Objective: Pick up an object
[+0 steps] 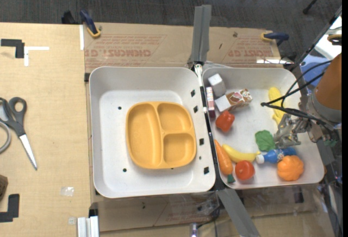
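The right bin (247, 72) holds several toy foods: a red pepper (225, 120), a banana (240, 153), a carrot (223, 158), a tomato (244, 170), a green leafy piece (265, 139), an orange pumpkin (290, 168), a blue and white bottle (274, 155), a yellow corn (277, 103), a brown packet (239, 98) and grey and white blocks (217, 85). My gripper (284, 133) hangs low at the bin's right side, just right of the green piece and above the blue bottle. Nothing can be made out between its fingertips.
The left bin (103, 138) holds a yellow three-compartment plate (161, 134). Scissors (20, 127) lie on the bench at far left. Cables (293, 94) trail from the arm across the right bin's far right corner. Clamps (90, 24) hold the cardboard behind the bins.
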`<state>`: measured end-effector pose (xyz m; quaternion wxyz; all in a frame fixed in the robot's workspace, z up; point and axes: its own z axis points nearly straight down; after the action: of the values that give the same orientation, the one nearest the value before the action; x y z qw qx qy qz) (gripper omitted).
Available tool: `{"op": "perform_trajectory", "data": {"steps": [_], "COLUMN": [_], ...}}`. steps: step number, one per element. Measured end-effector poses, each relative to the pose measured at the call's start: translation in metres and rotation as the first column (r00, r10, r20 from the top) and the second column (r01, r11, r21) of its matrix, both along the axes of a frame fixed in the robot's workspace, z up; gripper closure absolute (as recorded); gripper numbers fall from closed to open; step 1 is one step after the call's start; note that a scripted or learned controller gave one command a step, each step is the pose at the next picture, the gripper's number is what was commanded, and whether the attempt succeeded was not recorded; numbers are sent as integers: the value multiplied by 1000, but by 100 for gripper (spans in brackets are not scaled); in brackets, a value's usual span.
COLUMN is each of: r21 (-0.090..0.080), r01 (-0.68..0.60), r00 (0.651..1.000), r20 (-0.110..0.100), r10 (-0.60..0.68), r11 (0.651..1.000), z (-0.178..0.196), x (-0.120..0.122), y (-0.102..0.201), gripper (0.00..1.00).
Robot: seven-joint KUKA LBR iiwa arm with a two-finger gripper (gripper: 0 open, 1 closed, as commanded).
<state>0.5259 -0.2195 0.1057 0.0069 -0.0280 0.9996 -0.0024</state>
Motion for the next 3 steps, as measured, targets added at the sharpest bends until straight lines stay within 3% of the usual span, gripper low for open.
{"op": "perform_trajectory", "data": {"steps": [1, 2, 3], "r21": [0, 2, 4], "r01": [0, 51, 64], "r00": [1000, 999, 998], "r20": [2, 6, -6], "r10": [0, -51, -64], "r11": [1000, 999, 998], "z": [0, -8, -12], "x": [1, -23, 60], "y": [0, 0, -1], "gripper": [0, 0, 0]}}
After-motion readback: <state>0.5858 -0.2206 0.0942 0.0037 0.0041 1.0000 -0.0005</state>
